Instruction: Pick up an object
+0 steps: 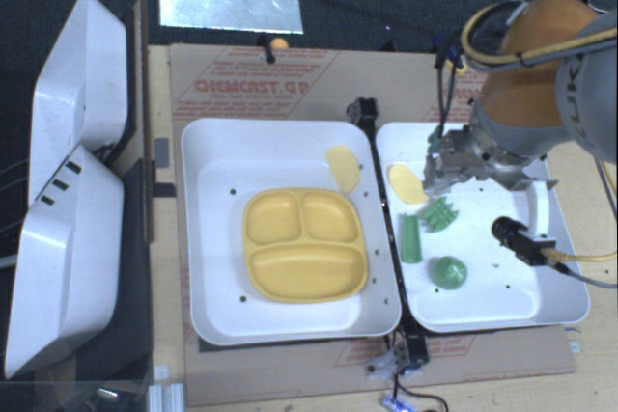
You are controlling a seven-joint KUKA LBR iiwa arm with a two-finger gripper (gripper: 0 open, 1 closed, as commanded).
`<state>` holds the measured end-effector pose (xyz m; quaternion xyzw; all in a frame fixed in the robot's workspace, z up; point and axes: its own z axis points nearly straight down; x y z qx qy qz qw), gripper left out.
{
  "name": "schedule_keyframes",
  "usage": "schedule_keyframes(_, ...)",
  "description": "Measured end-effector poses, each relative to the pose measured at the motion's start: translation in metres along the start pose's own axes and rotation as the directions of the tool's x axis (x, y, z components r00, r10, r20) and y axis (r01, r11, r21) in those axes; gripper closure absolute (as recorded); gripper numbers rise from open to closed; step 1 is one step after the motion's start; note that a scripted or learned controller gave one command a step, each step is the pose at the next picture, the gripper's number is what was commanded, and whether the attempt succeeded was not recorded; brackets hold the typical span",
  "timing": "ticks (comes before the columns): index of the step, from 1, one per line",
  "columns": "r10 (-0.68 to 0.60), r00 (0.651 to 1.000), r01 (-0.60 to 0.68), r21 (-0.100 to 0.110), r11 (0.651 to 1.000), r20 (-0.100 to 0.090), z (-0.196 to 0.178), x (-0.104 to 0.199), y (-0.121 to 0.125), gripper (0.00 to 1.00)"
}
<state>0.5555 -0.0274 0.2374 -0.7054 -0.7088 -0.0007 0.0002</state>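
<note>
The arm comes in from the right, its orange band (541,29) high over the far right corner, and the claw (442,171) hangs low in the right bin (483,309), at its far left part. Whether the claw is open or closed cannot be told from this angle, and nothing can be seen gripped in it. Just left of the claw lies a pale yellow oval piece (407,184), close to the bin's left wall. Just nearer than the claw sits a spiky green piece (440,214), and beside that, toward the left wall, a green stick (410,238) lies lengthwise. Nearer still rests a round green piece (448,272), apart from the others. In the left bin (217,236) a yellow divided tray (304,243) lies flat in the middle, and a second pale yellow oval (343,169) leans near the far right wall. Both bins rest on a cardboard sheet (261,82) on the tabletop.
</note>
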Motion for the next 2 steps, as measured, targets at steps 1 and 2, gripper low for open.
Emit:
schedule_keyframes(1, -0.001, 1.000, 0.001, 0.000, 1.000, 0.000, -0.002, 0.056, -0.005, 1.00)
schedule_keyframes(2, 0.000, 1.000, 0.000, 0.001, 1.000, 0.001, 0.012, 0.106, -0.002, 1.00)
